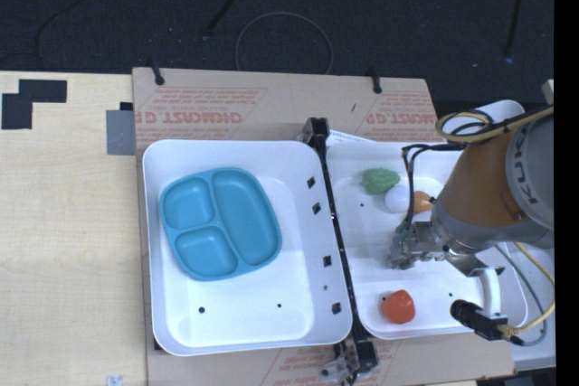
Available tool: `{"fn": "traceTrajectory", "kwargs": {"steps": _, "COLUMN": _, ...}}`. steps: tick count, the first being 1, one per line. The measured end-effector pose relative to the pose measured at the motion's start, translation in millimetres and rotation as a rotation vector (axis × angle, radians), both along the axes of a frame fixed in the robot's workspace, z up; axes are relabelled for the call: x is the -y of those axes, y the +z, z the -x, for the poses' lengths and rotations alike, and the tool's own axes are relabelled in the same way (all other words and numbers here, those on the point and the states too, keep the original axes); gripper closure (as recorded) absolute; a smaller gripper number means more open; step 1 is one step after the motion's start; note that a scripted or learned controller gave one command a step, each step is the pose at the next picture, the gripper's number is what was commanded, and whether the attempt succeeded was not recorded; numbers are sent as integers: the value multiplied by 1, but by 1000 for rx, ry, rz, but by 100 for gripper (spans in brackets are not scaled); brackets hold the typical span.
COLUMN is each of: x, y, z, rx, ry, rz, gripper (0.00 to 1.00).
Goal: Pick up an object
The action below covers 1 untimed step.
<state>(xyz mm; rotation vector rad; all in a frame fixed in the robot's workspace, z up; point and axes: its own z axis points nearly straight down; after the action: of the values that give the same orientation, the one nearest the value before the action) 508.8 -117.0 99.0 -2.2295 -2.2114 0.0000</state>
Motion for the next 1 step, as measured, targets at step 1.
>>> {"fn": "traceTrajectory", "kwargs": {"steps": 1, "x": -5, "y": 52, "z": 8, "rx": 1, "ry": 10, "rz": 0, "gripper": 100}}
